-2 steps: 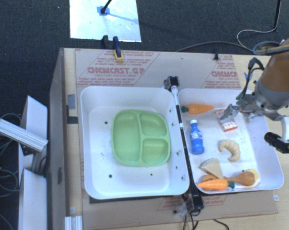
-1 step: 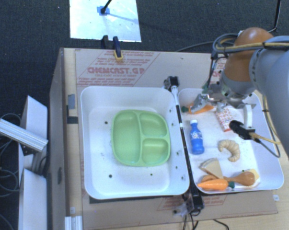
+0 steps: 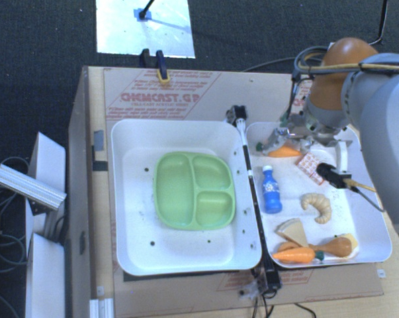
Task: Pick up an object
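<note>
At the near edge of the right bin (image 3: 384, 244) lie a toy carrot (image 3: 295, 255) and, touching it, a wedge of toy cheese (image 3: 293, 231), with a drumstick (image 3: 337, 246) just beside them toward the corner. Farther in sit a croissant (image 3: 318, 205), a small blue bottle (image 3: 270, 189) lying close to the divider, and a red-and-white checked piece (image 3: 311, 165). The left bin (image 3: 123, 197) holds a green divided plate (image 3: 194, 191). The gripper (image 3: 283, 138) is low at the far end of the right bin, just above an orange slice-shaped piece (image 3: 283, 152), which looks like the thing being tried for; whether the gripper is parted or closed cannot be made out, and nothing is seen held. That orange piece appears to be small, light moulded plastic, stiff and rather slick, lying flat, so it would likely skid if nudged; pinching it across its narrow width near the middle seems the safest hold. All of this rests on the cardboard-covered worktop (image 3: 166, 95).
</note>
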{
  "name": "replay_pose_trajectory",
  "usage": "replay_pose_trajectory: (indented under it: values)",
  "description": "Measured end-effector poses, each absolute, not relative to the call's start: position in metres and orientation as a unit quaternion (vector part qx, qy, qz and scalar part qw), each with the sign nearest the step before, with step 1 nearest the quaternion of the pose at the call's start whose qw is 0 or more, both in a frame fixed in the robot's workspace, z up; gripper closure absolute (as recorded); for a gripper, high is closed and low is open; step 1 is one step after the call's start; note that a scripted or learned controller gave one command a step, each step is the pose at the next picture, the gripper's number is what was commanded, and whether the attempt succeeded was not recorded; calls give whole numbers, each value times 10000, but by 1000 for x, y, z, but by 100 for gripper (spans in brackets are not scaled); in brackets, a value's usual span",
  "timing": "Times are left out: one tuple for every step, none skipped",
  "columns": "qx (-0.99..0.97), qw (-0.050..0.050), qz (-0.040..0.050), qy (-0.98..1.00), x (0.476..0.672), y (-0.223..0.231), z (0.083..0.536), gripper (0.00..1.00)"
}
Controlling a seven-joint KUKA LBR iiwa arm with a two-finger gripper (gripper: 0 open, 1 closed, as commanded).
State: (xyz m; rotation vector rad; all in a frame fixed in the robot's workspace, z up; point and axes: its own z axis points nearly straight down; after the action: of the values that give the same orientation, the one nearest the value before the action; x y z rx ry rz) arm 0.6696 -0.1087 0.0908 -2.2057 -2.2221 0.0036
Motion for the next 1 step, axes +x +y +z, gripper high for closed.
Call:
replay_pose_trajectory:
  values:
    - [-7069,-5,1,-7073,568,-141,84,0]
